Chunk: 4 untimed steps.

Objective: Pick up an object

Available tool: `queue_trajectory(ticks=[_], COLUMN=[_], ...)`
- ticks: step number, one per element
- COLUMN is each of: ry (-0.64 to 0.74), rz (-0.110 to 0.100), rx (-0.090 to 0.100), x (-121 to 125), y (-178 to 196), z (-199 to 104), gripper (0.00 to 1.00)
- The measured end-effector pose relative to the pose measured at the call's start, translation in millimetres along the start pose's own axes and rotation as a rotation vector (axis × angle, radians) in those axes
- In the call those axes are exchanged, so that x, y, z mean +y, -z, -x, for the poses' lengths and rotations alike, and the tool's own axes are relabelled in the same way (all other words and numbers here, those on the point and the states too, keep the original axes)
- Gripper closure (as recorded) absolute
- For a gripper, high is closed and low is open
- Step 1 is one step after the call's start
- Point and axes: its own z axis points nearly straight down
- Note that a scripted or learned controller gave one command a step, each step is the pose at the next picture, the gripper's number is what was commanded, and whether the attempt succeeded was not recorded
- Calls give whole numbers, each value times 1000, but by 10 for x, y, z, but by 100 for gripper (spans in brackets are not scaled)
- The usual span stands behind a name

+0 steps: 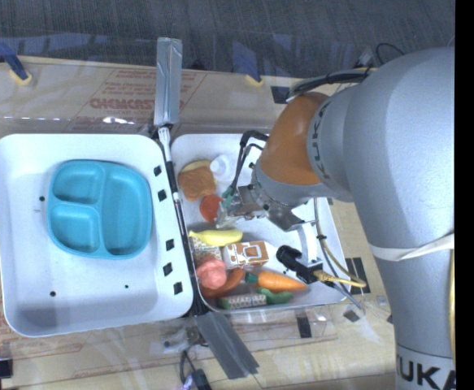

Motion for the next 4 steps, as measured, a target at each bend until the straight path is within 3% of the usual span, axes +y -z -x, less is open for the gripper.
queue_trajectory(ticks=[1,2,3,4], ry=[0,-20,-59,-55], rz=[0,6,3,2], rx=[0,-3,-2,-1], x=[0,728,290,292], y=[0,-72,-85,16], z=[0,184,70,63], gripper=[0,0,0,100])
